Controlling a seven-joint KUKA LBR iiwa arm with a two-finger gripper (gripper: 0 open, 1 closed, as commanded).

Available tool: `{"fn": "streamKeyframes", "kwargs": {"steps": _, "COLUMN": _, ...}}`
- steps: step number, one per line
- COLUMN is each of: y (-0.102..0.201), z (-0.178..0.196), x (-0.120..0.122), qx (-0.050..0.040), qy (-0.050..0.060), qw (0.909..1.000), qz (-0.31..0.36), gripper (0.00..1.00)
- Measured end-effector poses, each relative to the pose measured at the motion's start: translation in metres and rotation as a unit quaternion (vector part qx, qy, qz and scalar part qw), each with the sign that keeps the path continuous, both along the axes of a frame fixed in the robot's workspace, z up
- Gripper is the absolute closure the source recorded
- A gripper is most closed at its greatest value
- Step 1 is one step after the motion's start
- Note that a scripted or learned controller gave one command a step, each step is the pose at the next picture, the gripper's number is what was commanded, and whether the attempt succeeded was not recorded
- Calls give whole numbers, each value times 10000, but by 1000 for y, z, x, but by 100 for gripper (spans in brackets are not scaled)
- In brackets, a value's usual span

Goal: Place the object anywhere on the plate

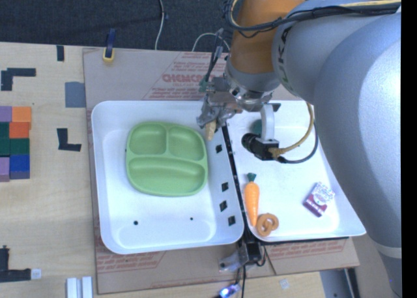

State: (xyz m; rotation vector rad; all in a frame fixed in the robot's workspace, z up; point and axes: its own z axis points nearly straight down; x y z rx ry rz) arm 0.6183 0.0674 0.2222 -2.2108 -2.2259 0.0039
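A green three-compartment plate [167, 159] lies flat in the left bin [107, 179], nothing on it.

1 plate [166, 160], 2 bins [107, 179], 1 carrot [251, 200], 1 pretzel [266, 224], 1 packet [318, 199]

Dark carpet [78, 3] behind a wooden bench [45, 225] with cardboard sheet [163, 72]

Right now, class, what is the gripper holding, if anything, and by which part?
It cannot be told for sure. The gripper hangs at the plate's upper right corner with a small yellowish bit at its tip, too small to identify or say how it is gripped.
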Motion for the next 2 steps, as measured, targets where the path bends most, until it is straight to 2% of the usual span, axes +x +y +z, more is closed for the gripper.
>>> {"fn": "streamKeyframes", "kwargs": {"steps": 1, "y": 60, "z": 4, "x": 2, "qx": 1, "qy": -10, "qw": 10000, "qz": 4, "gripper": 100}}
{"fn": "streamKeyframes", "kwargs": {"steps": 2, "y": 56, "z": 4, "x": 2, "qx": -11, "qy": -6, "qw": 10000, "qz": -19, "gripper": 0}}
